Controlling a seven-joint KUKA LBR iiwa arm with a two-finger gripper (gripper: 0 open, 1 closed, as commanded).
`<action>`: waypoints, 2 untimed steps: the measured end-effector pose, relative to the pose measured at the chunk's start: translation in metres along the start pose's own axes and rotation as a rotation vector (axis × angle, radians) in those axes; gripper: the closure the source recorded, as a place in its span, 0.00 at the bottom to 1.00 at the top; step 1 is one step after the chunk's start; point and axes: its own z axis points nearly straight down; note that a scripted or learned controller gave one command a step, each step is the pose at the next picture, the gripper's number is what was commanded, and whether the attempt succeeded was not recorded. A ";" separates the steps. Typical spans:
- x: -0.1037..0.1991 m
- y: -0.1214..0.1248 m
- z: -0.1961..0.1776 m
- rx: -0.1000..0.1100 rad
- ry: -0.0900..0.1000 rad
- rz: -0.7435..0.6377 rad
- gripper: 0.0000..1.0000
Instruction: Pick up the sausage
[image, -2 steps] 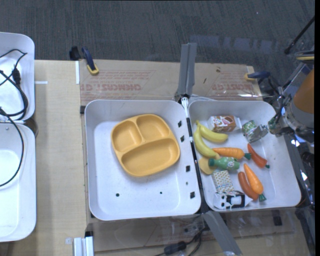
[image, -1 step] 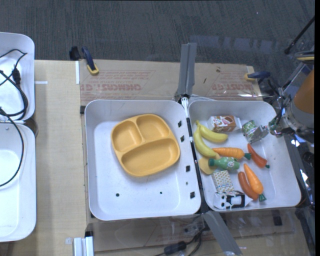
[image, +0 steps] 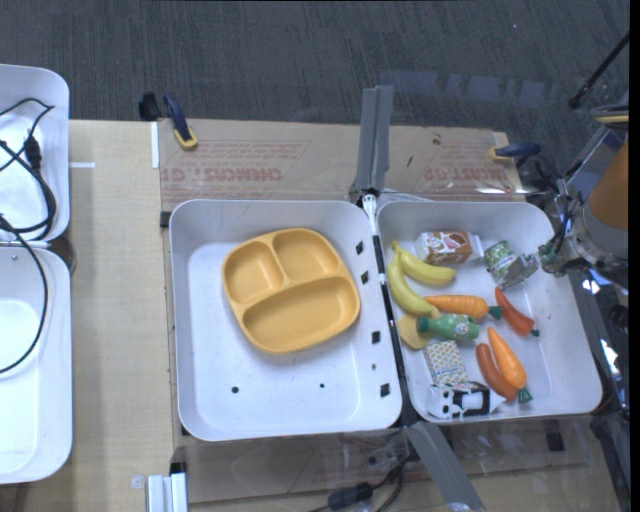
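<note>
sausage (image: 487, 369) in right bin (image: 575, 330) (beside carrot (image: 508, 361))

Dark grey carpet (image: 300, 50) lies beyond a pale wooden bench (image: 110, 300) topped with brown cardboard (image: 270, 160).

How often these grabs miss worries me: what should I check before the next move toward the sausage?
1. Sausage in view in the right bin: ok.
2. Nothing lying on top of it: ok.
3. Room around it: not ok, a carrot lies right against it.
4. Claw over the sausage: not ok, it is near the bin's right rim, apart from it.
5. Yellow plate out of the way: ok.
</note>
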 end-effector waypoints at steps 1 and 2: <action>-0.001 -0.001 0.000 0.002 -0.001 -0.052 0.00; 0.032 0.031 -0.057 0.056 0.042 -0.111 0.00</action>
